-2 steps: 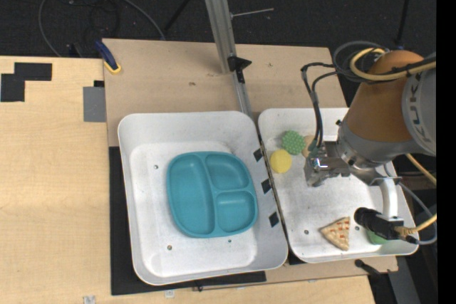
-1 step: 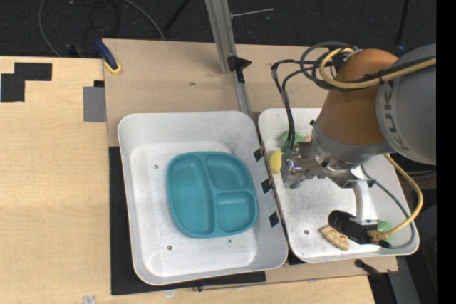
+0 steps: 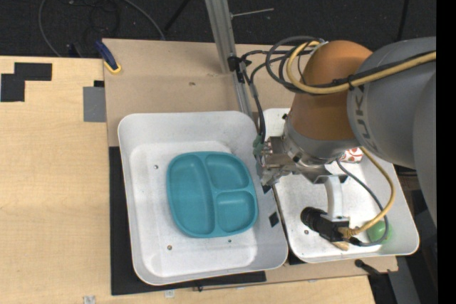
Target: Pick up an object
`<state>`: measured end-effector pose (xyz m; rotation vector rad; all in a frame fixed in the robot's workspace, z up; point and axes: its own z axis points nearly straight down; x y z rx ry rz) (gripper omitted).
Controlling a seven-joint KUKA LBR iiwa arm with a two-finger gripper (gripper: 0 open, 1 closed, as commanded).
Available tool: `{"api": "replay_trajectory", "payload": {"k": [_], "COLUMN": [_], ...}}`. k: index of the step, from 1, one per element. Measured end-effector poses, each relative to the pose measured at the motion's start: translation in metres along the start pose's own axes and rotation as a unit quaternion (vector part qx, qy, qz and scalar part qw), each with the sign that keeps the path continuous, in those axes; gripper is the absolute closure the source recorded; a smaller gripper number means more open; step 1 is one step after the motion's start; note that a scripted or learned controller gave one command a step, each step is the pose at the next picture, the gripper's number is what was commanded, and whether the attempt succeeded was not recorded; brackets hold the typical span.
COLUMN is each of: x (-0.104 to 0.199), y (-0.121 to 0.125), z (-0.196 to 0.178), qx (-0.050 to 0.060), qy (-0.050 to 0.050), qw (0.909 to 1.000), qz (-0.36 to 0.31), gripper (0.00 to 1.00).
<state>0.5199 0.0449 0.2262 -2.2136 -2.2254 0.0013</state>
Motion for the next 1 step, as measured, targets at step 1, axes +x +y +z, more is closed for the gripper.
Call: {"api": "replay_trajectory", "payload": {"k": [1], "x": [0.0528], "y": [0.0098], "z": [0.0083], "qx": [0.001], "qy": [0.0], "qw": [1.0], "qz": [0.0], "gripper": [1.0]}}
